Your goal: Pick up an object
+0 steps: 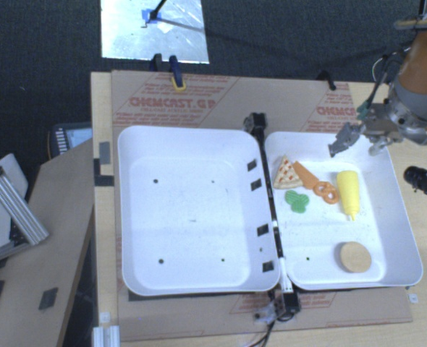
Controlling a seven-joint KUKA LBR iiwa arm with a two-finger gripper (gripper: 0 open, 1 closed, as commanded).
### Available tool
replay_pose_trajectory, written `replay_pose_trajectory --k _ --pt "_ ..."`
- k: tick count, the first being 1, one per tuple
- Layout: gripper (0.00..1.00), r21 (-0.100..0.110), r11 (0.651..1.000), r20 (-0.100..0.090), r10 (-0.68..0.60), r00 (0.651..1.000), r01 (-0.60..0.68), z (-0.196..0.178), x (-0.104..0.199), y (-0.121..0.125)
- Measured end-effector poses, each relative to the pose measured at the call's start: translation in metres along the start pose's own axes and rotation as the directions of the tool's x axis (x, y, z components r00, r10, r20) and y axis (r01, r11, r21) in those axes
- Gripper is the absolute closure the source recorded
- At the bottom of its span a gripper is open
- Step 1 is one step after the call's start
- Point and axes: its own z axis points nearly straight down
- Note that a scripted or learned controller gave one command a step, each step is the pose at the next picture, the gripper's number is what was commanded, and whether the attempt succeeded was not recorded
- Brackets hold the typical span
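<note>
The right bin (394,226) holds several small items. A pizza slice (286,171) lies at its upper left, with an orange carrot-like piece (317,183) beside it and a green leafy piece (297,200) just below. A yellow corn-like piece (349,191) lies upright in the middle, and a round tan disc (354,256) rests near the front. My gripper (358,140) hangs over the bin's back right part, above and apart from the yellow piece. Its fingers are spread and nothing is between them.
The left bin (192,212) sits next to the right one, with black clips (259,186) along the shared rim. Both bins rest on a cardboard sheet (221,96). A shiny metal plate (154,19) lies behind the bench.
</note>
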Motion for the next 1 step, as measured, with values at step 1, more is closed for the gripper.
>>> replay_pose_trajectory --k 1 --pt "0.0 0.007 1.0 -0.002 -0.003 1.0 0.003 0.1245 0.0095 0.0154"
